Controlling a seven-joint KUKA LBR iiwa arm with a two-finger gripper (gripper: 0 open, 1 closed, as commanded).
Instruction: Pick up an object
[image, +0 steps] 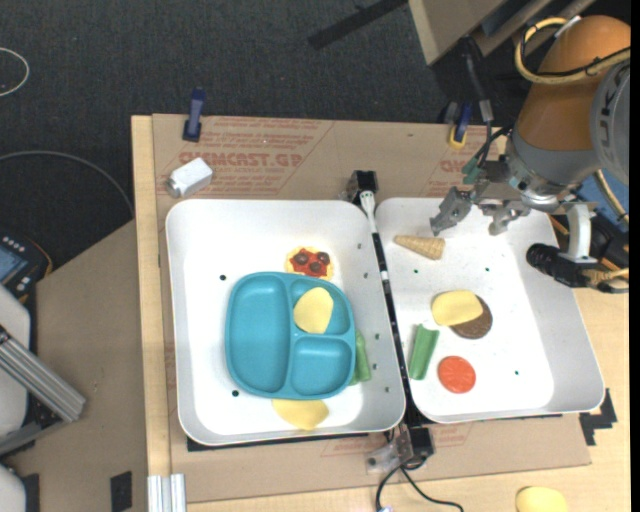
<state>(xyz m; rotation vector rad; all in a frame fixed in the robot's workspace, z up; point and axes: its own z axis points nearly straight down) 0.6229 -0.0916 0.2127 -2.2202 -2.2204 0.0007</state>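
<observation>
Cone (419, 245) lay near right bin's (560, 400) back edge, gripper (475, 212) hovering just beside w/ fingers open, nothing held. I judged: centre over cone, drop straight, then close.

The blue tray (277, 335) hides part of a yellow piece (301, 411) and a green piece (361, 358). The arm (578, 90) runs off the right edge.

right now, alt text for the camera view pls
The gripper hangs open and holding nothing over the right bin's far end, near a cone. That bin also holds a cookie, a green stick and a red disc; the left bin holds a blue tray.
</observation>
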